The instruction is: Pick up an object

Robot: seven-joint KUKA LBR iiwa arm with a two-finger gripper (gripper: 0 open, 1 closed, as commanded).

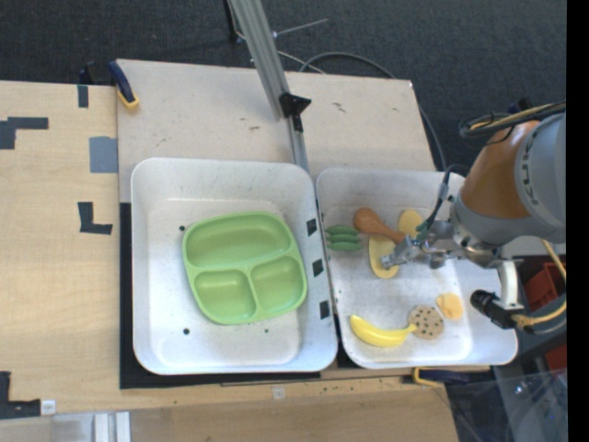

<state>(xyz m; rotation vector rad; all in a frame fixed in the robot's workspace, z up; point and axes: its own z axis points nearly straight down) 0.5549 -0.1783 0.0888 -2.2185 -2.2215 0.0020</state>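
A pale wooden surface [55, 247] carries two shallow white bins side by side. The left bin [147, 274] holds a green divided tray [244, 267]. In the right bin [479, 339], the grey-and-orange arm [506, 191] reaches in from the right, its hand [398, 258] low over a flat yellow piece [380, 258] beside a brown wooden-looking handle [375, 224]; whether the hand is spread or closed cannot be told. A green item [343, 238] lies by the bin's left wall, and a banana [377, 331], a speckled cookie [425, 320] and a small orange piece [450, 305] sit nearer the front.
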